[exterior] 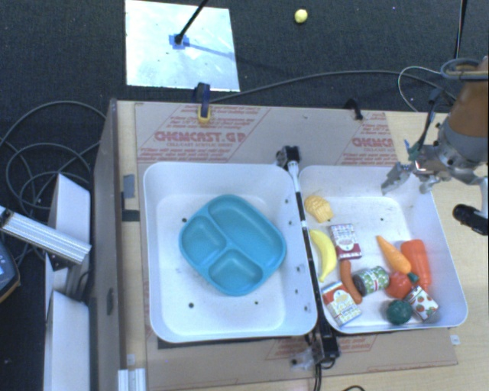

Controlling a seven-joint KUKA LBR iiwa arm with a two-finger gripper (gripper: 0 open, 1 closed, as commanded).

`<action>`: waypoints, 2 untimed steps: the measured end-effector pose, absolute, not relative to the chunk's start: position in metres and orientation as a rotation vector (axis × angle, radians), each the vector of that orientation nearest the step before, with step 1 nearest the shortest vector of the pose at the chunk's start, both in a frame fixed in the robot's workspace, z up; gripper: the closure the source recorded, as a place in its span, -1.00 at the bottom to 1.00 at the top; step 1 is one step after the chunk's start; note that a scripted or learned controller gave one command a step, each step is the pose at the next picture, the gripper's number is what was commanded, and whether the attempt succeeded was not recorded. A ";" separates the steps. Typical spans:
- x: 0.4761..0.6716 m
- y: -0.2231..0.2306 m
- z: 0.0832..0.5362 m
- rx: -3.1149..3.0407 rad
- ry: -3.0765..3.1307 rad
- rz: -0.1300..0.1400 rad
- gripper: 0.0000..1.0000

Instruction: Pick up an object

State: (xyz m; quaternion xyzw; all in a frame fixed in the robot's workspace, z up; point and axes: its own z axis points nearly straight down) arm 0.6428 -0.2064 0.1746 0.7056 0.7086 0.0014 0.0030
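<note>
Camera view, looking down at a slant on the bench (252, 126). Two shallow white bins sit side by side, their inner rims touching.

Left bin (164, 252): holds a blue divided plate (231, 243) with three compartments, lying flat near the bin's middle, turned a little askew.

Right bin (439, 229): holds the toy food, bunched toward the near half.
- Yellow lumpy piece (318, 207) near the inner rim, farthest back of the lot.
- Banana (325, 253) along the inner rim, just nearer than the yellow piece.
- Small red-and-white carton (346, 240) just beside the banana.
- Slim red-orange piece (350, 280), tilted, below the carton.
- Second carton (341, 302) at the near inner corner, lying flat.
- Green-and-white can (372, 280) on its side, mid-bin.
- Carrot (393, 254), angled, just beside a red-orange pepper shape (417, 260).
- Tomato (397, 285) between the can and the pepper shape.
- Dark green round item (398, 311) and a small patterned box (422, 303) at the near edge, touching or nearly so.

Arm (466, 122) comes in from the right, orange band visible above the wrist. Gripper (409, 174) hangs over the far right corner of the right bin, well apart from the food cluster. Fingers look spread apart with nothing between them; no object is held.

Off the bench: a small yellow ball (301, 15) on the dark floor, a pale sheet (182, 46) on the floor.
</note>
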 end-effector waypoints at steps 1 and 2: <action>0.578 -0.115 0.108 2.219 2.226 0.000 -1.00; 0.525 -0.092 0.088 2.217 2.212 -0.001 -1.00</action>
